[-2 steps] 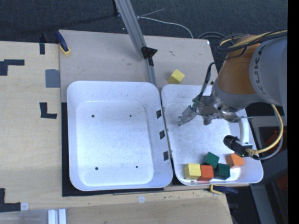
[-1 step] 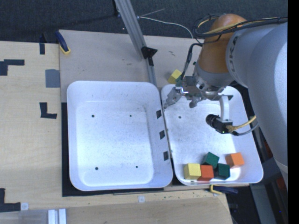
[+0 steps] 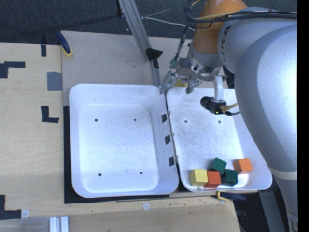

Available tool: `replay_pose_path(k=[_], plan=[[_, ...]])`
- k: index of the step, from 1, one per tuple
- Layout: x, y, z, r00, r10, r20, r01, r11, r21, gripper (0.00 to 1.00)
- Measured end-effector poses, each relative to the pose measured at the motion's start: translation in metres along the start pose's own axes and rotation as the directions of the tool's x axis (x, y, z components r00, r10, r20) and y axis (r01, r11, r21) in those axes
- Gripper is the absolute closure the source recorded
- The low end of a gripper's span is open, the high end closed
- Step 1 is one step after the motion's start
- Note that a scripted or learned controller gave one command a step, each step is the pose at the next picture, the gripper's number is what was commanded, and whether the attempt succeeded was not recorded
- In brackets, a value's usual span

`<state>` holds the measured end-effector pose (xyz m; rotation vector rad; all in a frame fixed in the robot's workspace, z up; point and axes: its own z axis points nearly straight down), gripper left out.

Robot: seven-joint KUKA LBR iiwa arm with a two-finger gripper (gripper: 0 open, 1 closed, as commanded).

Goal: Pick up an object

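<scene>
We find the blocks bunched at the five o'clock corner of the right bin (image 3: 193, 129), against its near rim. A yellow block (image 3: 198, 177) sits at the nine o'clock end of the cluster, touching a red-orange block (image 3: 213, 178) at its three o'clock side. Just past that, a dark green block (image 3: 230, 177) lies by the rim, and a second green block (image 3: 218, 165) sits at the twelve o'clock side of the red-orange one. An orange block (image 3: 243, 165) lies at the three o'clock end of the group, slightly apart from the rest.

Well apart from them, toward twelve o'clock, we see the gripper (image 3: 179, 85) hanging over the far rim where the two bins meet. Its two fingers are spread apart with nothing between them; one fingertip is close to the top of the dividing rims, the other over the far edge of the right bin. Above it rise the orange band (image 3: 217, 21) and the big grey arm (image 3: 270, 81), which covers the three o'clock side of the view.

At nine o'clock of the right bin lies the left bin (image 3: 116, 139), touching it along the centre. A slanted metal bar (image 3: 137, 25) runs from twelve o'clock down to the bins' junction.
</scene>
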<state>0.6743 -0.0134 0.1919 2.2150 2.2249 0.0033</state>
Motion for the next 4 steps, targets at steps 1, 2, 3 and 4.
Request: replay_pose_path(k=[1,2,3,4], plan=[[0.031,-0.103,-0.061,1.000,0.001,-0.002,-0.001,1.000,0.004,0.00],[0.049,-0.078,0.004,1.000,0.003,0.001,-0.003,1.000,0.010,0.00],[-0.056,-0.107,0.000,1.000,0.012,0.004,-0.012,1.000,0.007,0.00],[-0.016,-0.064,0.000,1.000,-0.001,-0.001,0.001,1.000,0.002,0.00]])
